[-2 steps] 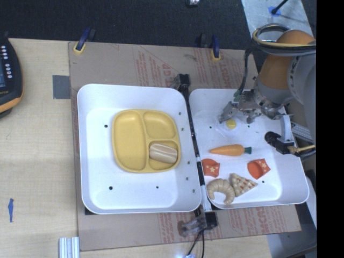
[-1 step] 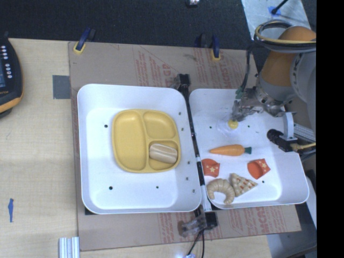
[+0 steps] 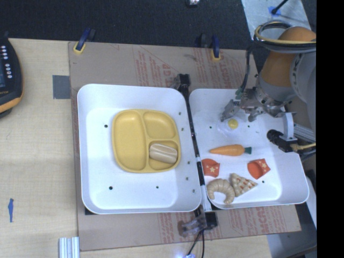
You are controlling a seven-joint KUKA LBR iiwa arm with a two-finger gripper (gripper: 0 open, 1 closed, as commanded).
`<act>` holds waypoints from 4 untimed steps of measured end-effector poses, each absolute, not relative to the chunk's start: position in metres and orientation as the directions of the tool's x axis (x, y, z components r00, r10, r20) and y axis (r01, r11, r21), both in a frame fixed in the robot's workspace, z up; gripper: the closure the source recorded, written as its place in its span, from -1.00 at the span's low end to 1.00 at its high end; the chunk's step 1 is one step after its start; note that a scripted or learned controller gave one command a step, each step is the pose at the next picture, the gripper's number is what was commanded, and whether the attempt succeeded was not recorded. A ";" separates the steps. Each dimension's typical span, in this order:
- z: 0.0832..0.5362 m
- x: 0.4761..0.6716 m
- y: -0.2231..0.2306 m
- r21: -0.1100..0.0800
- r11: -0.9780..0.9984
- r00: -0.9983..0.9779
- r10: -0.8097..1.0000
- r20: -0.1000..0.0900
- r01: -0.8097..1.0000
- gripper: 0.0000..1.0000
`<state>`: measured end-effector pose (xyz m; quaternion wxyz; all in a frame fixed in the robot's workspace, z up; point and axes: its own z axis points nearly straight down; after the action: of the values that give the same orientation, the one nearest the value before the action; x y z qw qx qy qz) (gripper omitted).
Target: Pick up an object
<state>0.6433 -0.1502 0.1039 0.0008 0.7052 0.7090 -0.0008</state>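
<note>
Camera view: gripper point(image 3: 236, 112) just above small yellow object point(image 3: 232, 124); apart.

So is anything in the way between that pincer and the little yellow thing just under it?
Nothing visible is. The pincer hangs just above the small yellow object in the right bin, with bare white floor around it. The carrot lies apart, nearer the camera.
</note>
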 end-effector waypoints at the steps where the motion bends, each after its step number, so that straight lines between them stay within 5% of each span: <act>1: 0.092 0.641 -0.139 -0.005 0.005 -0.005 1.000 0.000 1.000 -1.00; 4: 0.092 0.639 -0.128 -0.005 0.006 -0.006 1.000 -0.001 1.000 -1.00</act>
<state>0.6392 -0.1280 0.0919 -0.0016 0.7049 0.7093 -0.0021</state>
